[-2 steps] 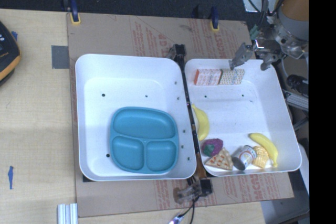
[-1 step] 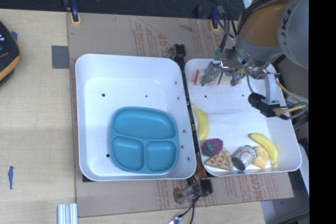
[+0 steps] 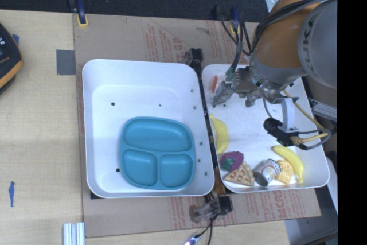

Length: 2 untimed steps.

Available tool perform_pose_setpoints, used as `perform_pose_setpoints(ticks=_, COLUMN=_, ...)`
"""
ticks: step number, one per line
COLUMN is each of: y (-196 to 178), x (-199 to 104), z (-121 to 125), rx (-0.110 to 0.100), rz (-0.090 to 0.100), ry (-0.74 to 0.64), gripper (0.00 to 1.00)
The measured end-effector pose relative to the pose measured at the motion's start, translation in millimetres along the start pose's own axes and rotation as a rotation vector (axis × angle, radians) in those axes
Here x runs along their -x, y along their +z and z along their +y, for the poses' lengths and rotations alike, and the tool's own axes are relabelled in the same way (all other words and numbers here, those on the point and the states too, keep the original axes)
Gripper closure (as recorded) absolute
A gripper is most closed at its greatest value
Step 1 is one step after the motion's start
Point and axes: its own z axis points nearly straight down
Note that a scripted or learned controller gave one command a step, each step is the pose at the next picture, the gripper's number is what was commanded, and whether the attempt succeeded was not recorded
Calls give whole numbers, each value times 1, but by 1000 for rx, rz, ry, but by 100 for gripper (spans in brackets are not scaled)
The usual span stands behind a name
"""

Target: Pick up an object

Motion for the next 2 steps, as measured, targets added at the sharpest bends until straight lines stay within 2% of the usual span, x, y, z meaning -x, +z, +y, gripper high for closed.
perform_pose_setpoints(ticks=1, y=-1, x=19, z=64, rx=2, rz=1, ry=1, gripper=0)
perform_pose_setpoints(ticks=2, y=0, x=-12, z=7, rx=0, rz=0, ry=-1, gripper=0)
